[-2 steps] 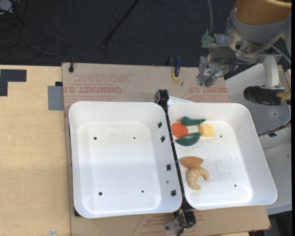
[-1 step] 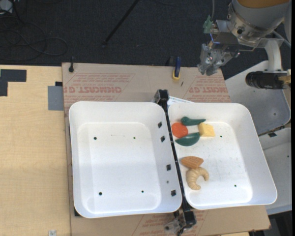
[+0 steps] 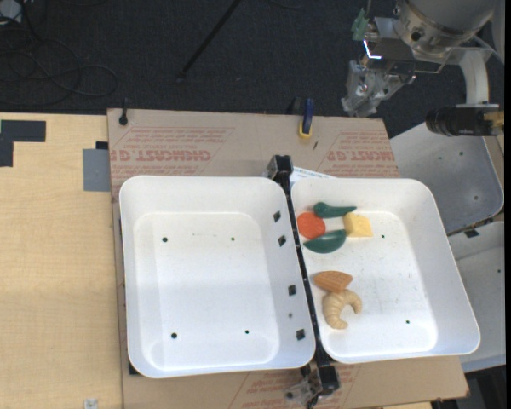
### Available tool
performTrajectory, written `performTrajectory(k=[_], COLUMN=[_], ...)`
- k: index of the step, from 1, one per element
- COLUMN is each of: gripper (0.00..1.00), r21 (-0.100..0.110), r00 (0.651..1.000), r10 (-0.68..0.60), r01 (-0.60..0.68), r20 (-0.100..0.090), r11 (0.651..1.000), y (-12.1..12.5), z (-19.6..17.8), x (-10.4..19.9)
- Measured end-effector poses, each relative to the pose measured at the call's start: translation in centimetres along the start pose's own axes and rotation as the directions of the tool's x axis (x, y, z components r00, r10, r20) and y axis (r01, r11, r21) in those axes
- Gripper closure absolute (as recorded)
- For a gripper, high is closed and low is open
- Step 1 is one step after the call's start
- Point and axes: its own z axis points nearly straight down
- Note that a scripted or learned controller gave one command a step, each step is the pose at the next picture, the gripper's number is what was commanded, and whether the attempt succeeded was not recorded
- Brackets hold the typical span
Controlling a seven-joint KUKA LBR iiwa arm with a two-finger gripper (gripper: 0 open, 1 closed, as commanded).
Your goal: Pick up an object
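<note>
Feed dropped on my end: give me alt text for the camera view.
The tool hangs high above the bench, beyond the right bin, which holds an orange piece, two green pieces, a yellow block, a croissant and a tan piece.

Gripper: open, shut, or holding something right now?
Gripper: cannot be told; it hangs above the bench behind the right bin, with nothing seen in it.

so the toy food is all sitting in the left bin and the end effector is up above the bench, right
Not quite: the camera view shows the toy food in the right bin, not the left bin. The end effector is indeed up above the bench.
</note>
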Motion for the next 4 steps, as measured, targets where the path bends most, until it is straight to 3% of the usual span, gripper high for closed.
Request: performTrajectory(k=[2, 3, 4], gripper=[1.00, 1.00, 1.00], r21=[-0.001, 0.021, -0.002], r00=[1.000, 1.000, 1.000], r10=[-0.001, 0.005, 0.003], r01=[0.001, -0.005, -0.003], r20=[0.000, 0.000, -0.001], r11=[1.000, 1.000, 1.000], y=[-0.1, -0.3, 0.0], z=[-7.5, 15.5, 10.3], x=[0.3, 1.9, 2.3])
